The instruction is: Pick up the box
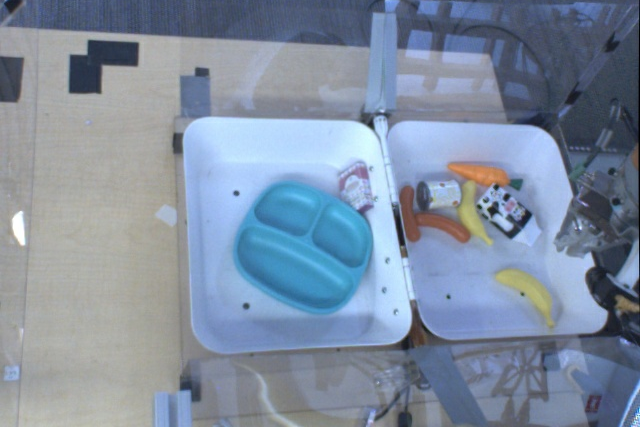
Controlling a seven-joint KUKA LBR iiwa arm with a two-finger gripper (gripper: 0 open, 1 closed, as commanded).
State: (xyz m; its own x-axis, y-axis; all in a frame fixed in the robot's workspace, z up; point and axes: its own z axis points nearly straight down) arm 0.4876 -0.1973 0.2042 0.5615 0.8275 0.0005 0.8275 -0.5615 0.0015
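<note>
The box [503, 211] lies in the right bin [540, 140], touching the upright banana [473, 213] on that banana's right. Its long axis runs diagonally, upper-left to lower-right. The gripper [590, 225] sits right of the box; grip state cannot be determined.

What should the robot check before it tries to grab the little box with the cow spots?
1. Box in sight: ok. The box lies in the right bin.
2. Top of box free: ok. Nothing lies on it.
3. Room around box: not ok. A yellow banana touches its left side and the carrot lies close above.
4. Tool above box: not ok. The tool sits at the bin's right rim, off to the side.
5. Tool fingers ready: cannot tell.
6. Box lying flat: cannot tell. It looks turned at a slant.
</note>
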